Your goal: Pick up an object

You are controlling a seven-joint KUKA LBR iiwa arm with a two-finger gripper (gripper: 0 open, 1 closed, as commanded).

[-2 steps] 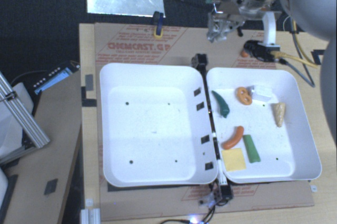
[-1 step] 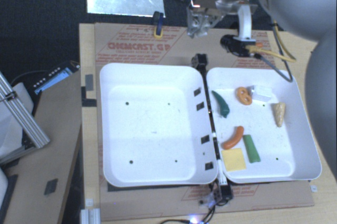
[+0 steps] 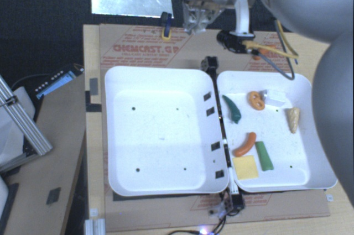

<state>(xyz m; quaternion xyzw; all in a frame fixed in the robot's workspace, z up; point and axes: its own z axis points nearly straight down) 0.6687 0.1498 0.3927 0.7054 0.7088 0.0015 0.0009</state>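
On the board (image 3: 145,47) behind the left bin (image 3: 160,129), red "CHEMCAST" lettering.

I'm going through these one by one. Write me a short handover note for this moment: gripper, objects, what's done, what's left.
Gripper: raised above the bench behind the bins, nothing between its fingers.
Right bin holds all objects: dark green pepper, pretzel, clear wrapper, beige cone-like piece, orange sausage, green block, yellow square.
Done: no pick visible.
Left: descend, grasp one object, lift.
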